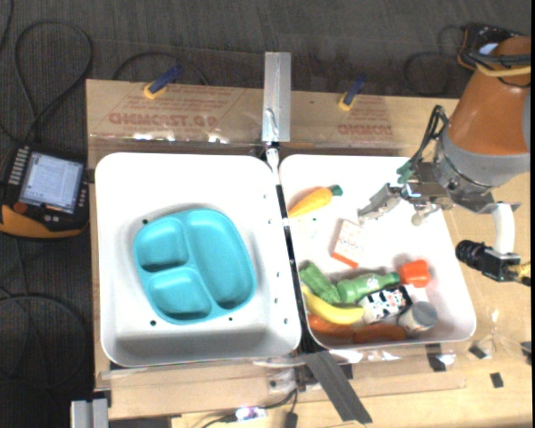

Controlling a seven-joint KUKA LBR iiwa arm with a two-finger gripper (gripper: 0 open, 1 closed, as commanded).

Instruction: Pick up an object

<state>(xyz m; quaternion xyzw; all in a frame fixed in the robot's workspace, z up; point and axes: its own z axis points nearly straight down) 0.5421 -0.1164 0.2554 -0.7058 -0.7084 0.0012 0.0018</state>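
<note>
Small white-and-orange carton (348,243): lies flat on the right bin (455,266) floor, just below-left of the claw (399,200). Claw: released, holding nothing, hovering above. Carrot (310,200) farther left; toy pile (361,297) below.

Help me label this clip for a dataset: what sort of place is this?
Probably a robotics lab bench for pick-up trials: an arm's end effector over two white bins, toy food such as a banana, and a control pendant among floor cables.
</note>
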